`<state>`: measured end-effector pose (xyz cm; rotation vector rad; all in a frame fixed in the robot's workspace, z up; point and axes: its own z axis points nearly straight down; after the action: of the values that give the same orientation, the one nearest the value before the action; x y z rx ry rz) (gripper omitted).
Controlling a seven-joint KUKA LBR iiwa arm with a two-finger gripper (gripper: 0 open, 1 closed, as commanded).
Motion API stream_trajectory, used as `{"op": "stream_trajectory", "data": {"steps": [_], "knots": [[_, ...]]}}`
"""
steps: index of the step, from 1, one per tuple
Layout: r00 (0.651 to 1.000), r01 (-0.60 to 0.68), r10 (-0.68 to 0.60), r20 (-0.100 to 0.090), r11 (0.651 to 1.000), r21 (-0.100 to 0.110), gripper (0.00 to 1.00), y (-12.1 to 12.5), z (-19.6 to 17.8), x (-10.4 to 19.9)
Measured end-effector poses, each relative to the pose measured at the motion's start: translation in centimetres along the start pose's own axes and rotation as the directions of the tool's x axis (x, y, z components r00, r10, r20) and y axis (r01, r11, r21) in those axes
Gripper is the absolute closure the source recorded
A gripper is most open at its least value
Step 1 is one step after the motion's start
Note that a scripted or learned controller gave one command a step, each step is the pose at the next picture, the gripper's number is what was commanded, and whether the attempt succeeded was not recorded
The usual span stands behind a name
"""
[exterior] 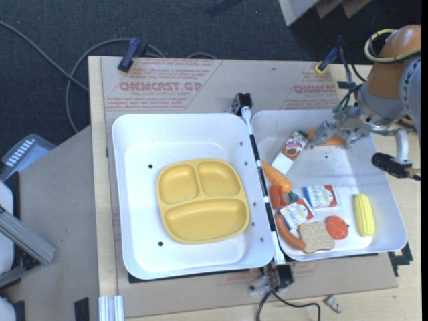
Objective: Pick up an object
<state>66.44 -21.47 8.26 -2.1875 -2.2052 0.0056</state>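
Orange-tipped gripper (pixel 329 134) hangs over the right white bin's (pixel 381 199) far end; whether its fingers are apart, I cannot tell. Small red-and-white packet (pixel 294 145) lies just left of it.

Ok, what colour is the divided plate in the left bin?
Yellow: the plate, plain in the camera view.

arm (pixel 394 79) cut off by the right edge, gripper (pixel 332 131) fingers too small to read, labels on small cartons (pixel 319 196) blurred, orange item beneath gripper unclear
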Motion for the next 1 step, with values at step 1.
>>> {"op": "stream_trajectory", "data": {"steps": [1], "knots": [[1.000,0.000,0.000,0.000,1.000,0.000,0.00,0.00,0.00,0.00]]}}
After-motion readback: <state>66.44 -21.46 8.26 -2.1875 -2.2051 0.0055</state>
